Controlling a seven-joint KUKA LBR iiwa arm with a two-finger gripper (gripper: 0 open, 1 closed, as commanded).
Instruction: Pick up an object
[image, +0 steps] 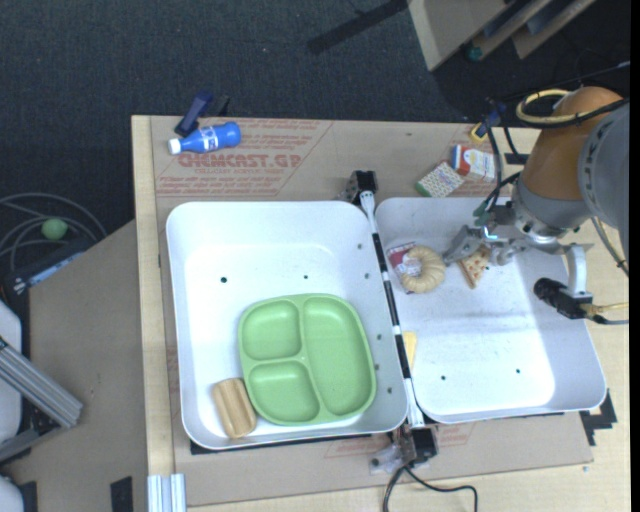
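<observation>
The arm enters from 3 o'clock. Its hand (480, 252) sits low in the right bin (500, 390), toward that bin's 12 o'clock edge. Whether the hand is wide or narrow cannot be told. A tan cracker-like piece (474, 270) lies just beside the hand. A beige ring-shaped pastry (424, 270) lies at the hand's 9 o'clock. The left bin (200, 250) holds a green divided plate (305, 357) and a tan block (233, 407) at the plate's 8 o'clock.
</observation>
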